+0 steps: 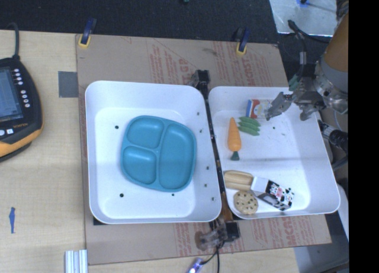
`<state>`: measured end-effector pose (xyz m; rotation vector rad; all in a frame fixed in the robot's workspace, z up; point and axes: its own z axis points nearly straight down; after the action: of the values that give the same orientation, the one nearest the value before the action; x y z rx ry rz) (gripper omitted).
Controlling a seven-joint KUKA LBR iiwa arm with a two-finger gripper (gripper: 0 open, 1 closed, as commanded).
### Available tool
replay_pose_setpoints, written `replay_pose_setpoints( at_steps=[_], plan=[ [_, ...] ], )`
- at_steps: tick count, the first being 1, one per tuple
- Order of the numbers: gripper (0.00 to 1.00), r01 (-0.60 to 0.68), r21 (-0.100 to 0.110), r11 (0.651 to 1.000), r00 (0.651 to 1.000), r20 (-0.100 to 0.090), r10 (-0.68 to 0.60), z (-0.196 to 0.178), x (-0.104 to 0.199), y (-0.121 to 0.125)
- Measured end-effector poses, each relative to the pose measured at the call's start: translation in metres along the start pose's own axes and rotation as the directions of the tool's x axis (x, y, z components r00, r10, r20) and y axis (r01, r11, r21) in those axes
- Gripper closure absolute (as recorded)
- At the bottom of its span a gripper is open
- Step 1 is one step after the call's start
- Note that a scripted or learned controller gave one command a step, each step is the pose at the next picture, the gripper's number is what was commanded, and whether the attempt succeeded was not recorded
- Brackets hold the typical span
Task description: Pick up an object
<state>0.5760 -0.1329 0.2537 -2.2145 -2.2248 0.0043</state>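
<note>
The hand [293, 105] hangs open and holds nothing, low over the right bin [308, 165]; it is near the green beans [249, 125] and the carrot [234, 135], likely so it can grab one.

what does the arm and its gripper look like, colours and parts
The arm comes in at the right edge as a grey metallic wrist block, with an orange band above it. A thin dark cable curves by its upper side. The gripper is dull grey metal with two slim, pointed fingers on angular, bracket-like links. No markings are legible.
</note>
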Motion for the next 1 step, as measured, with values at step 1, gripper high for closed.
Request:
replay_pose_setpoints(
  at_steps=[1],
  plan=[
    [0.00,0.001,0.003,1.000,1.000,0.001,-0.001,0.1606,0.0394,0.0294]
  ],
)
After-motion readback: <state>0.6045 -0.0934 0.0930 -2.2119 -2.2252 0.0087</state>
